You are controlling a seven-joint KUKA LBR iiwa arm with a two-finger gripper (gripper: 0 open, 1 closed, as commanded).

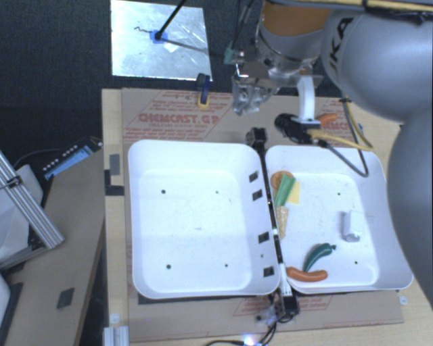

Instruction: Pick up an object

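**Colours on and around the two white bins**

The right bin [369,203] is plain white, and so is the left bin [196,216] beside it, save for a few small dark dots. In the right bin lie a yellow and green piece [289,190] against an orange one [279,179], a dark green pepper [318,255], a red-orange sausage [306,274] and a pale grey block [351,226]. Black clips [257,196] line the seam between the bins. The tan board [176,118] behind them bears red lettering. The arm [379,61] above is grey, with an orange band [298,17].

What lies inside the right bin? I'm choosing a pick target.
The right bin holds an orange-green-yellow cluster, a white block, a green pepper-shaped item and an orange sausage-shaped item. The arm covers its far right corner.
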